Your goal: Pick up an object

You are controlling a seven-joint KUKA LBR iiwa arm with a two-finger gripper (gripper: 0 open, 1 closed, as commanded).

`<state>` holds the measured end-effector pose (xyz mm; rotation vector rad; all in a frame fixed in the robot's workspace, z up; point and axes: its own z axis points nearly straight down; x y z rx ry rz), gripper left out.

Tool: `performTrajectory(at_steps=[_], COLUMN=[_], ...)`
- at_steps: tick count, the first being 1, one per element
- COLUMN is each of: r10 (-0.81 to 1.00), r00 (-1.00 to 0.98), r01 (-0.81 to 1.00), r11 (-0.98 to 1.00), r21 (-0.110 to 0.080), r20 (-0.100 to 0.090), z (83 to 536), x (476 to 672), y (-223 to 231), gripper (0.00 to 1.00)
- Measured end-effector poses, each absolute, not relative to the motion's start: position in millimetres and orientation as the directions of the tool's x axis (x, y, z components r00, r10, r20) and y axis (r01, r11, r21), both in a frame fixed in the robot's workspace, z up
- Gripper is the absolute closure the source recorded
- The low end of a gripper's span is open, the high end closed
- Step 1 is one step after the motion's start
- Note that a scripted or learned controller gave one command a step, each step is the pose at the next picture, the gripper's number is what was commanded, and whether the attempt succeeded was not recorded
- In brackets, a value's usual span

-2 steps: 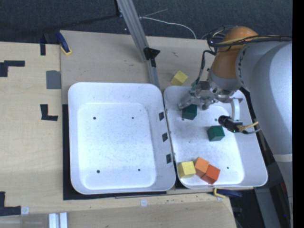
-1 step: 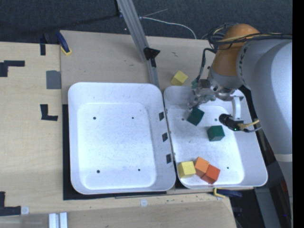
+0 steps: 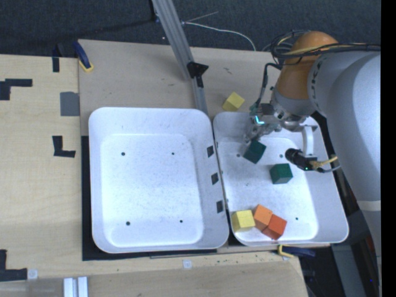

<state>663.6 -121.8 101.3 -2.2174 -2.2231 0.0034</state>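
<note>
My gripper (image 3: 252,141) hangs over the back left part of the right bin (image 3: 322,224), under the grey arm with its orange band (image 3: 307,48). A dark teal block (image 3: 253,152) sits tilted right at the fingertips, and the fingers look shut on its upper corner. A green block (image 3: 281,173) lies a little to the right of it on the bin floor. Near the bin's front wall lie a yellow block (image 3: 243,219) and two orange blocks (image 3: 270,221), touching each other.
The left bin (image 3: 99,166) stands beside the right one. Another yellow block (image 3: 234,101) lies on the bench just behind the right bin. A grey metal bar (image 3: 179,39) slants down toward the bins' shared back corner. A black cable connector (image 3: 300,159) hangs by the gripper.
</note>
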Motion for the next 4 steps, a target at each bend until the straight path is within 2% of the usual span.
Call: performTrajectory(at_steps=[1,2,3,4], r10=[1.0,1.0,1.0,1.0], r00=[-0.001,-0.002,-0.004,-0.001], r01=[1.0,1.0,1.0,1.0], r11=[0.001,0.002,0.004,0.001], r21=[-0.008,0.001,-0.001,-0.005], r20=[0.001,-0.001,0.001,-0.001], z=[90.8,92.1,91.8,91.6], x=[592.9,638.1,642.1,610.2], y=[-94.4,-118.7,-91.6,-94.8], gripper=[0.0,0.0,0.0,0.0])
